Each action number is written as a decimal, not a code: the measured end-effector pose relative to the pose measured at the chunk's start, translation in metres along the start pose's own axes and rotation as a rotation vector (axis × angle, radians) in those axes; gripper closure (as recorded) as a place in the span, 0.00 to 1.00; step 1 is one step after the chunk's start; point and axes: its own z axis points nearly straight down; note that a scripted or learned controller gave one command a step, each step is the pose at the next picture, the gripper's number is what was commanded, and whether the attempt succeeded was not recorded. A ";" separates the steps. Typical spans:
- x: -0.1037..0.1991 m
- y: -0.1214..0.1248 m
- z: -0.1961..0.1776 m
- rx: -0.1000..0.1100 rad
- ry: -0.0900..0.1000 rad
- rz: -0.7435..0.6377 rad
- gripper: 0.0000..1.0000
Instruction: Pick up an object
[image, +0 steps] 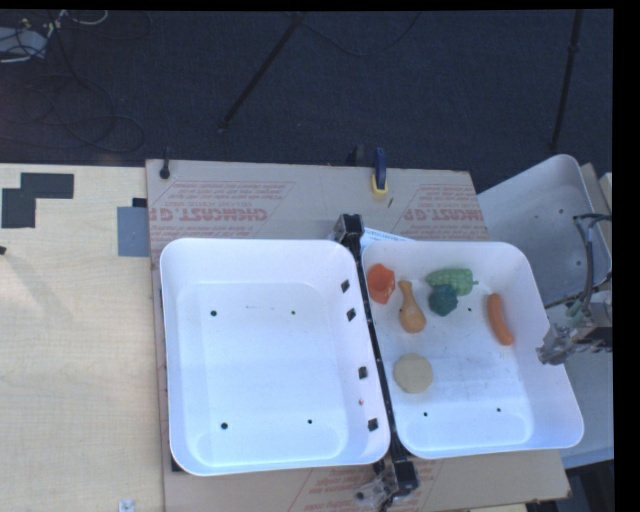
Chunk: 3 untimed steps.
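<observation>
The desk (80, 330) is lying pale on the left, and the left bin (260, 370) on it is offering nothing to the pick. Everything worth taking is sitting in the right bin (470, 405), so a descent aimed too far left is risking bare plastic, or the raised rims where the two bins are meeting.

Moving right, a red piece (380, 283) is resting close to that shared wall. A grasp there is likely going to foul on the wall. Just beside it a tan gourd (411, 310) is lying slanted, close enough that closing on one is likely going to nudge the other. Below them, well apart from the rest, a pale round ball (413, 373) is sitting alone. It is the clearest target, though a rounded shape is likely to be squirting sideways under an off-centre squeeze.

Further right, a dark teal lump (443, 300) is touching or nearly touching a green piece (450, 277) above it. A grasp here is risking two things at once, or neither. An orange carrot (499, 318) is lying apart from them toward the right wall, and a grip along its length rather than across it is likely to be slipping off.

At the far right the gripper (562, 345) is hanging at the bin's outer rim. It is too small and blurred to tell whether it is spread or pressed together, and nothing is showing in it. From there, a low sweep inward is risking a knock against that rim.
</observation>
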 end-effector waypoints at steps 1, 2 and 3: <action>0.003 0.004 -0.117 -0.015 -0.003 -0.009 1.00; 0.006 0.001 0.097 0.009 0.007 -0.007 1.00; 0.003 0.004 -0.017 -0.013 -0.002 -0.008 1.00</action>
